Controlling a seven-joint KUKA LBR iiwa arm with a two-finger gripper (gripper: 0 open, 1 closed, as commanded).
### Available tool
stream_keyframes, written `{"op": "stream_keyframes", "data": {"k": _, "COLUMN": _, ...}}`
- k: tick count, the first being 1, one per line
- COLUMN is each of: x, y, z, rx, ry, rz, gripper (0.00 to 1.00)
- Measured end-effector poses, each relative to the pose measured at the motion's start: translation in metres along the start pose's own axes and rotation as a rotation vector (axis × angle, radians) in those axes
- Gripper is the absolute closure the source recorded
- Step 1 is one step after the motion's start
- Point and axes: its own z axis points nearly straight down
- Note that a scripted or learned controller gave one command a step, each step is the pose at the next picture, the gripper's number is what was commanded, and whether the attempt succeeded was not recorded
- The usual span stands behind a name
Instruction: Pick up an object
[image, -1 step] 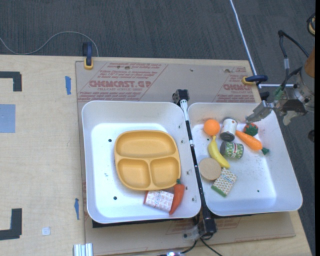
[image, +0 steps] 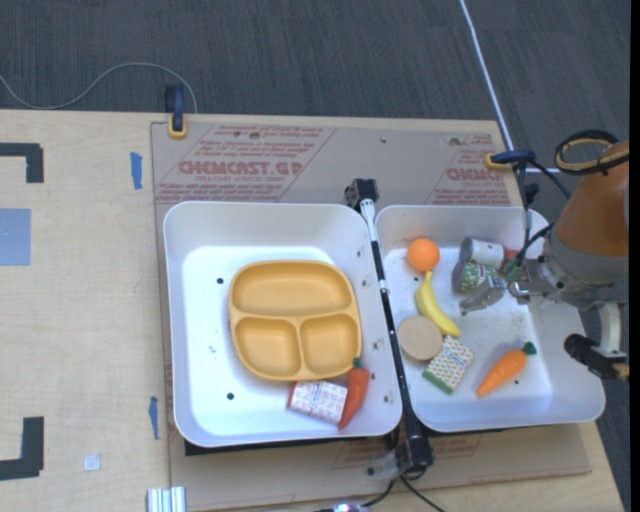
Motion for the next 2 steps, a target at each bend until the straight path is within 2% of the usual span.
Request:
{"op": "stream_keyframes", "data": {"k": 1, "x": 0.084, "y": -0.042, "z": 0.013, "rx": -0.007, "ry": -0.001, "rz": 0.0, "gripper": 0.0}}
{"op": "stream_keyframes", "data": {"k": 2, "x": 0.078, "y": -0.039, "z": 0.0, "rx": -0.02, "ry": -0.016, "rz": 0.004, "gripper": 1.0}}
